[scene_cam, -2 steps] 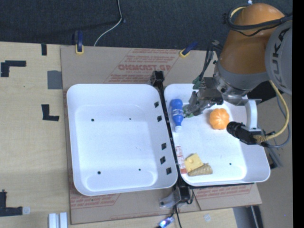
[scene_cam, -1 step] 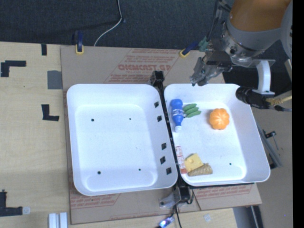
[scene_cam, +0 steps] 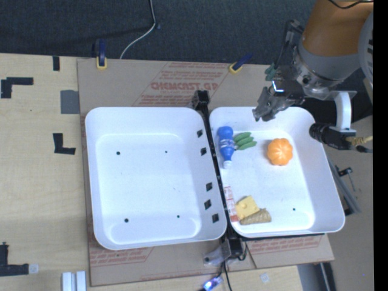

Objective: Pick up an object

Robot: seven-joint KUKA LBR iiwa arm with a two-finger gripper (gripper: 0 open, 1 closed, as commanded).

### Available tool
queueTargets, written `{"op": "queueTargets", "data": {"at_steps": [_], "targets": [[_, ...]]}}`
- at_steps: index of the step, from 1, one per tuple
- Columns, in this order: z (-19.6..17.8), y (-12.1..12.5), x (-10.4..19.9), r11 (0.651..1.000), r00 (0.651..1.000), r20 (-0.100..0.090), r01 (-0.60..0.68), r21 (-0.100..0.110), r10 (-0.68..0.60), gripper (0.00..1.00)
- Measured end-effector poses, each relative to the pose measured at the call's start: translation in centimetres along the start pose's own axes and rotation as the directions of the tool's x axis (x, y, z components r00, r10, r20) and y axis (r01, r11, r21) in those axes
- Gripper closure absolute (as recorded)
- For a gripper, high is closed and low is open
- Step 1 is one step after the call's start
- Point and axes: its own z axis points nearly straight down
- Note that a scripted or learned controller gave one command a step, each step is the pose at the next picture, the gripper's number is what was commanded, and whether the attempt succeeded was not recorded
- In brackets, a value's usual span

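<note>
A light wooden bench (scene_cam: 36,180) with black tape marks (scene_cam: 60,143) carries a cardboard sheet (scene_cam: 176,83) clamped at 12 o'clock by 2 clips (scene_cam: 100,56) — beyond, a dark blue backdrop (scene_cam: 73,11) crossed by a white cable (scene_cam: 142,32).

I'm working in a robotics lab — two white bins (scene_cam: 97,162) clipped onto a cardboard sheet (scene_cam: 176,83) on a taped wooden bench (scene_cam: 36,162), a cable (scene_cam: 142,32) trailing against a dark backdrop (scene_cam: 200,17).
</note>
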Motion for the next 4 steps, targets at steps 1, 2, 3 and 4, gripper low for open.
{"op": "queueTargets", "data": {"at_steps": [1, 2, 3, 4], "targets": [[4.5, -4.0, 0.5, 1.000, 1.000, -0.002, 0.002, 0.003, -0.002, 1.00], [-6.2, -1.2, 2.7, 1.000, 1.000, -0.002, 0.008, -0.016, -0.008, 1.00], [1.6, -3.0, -0.4, 1.000, 1.000, -0.001, 0.000, 0.005, 0.000, 1.00], [1.2, -1.9, 0.3, 1.000, 1.000, -0.001, 0.004, -0.003, -0.004, 1.00]]}}
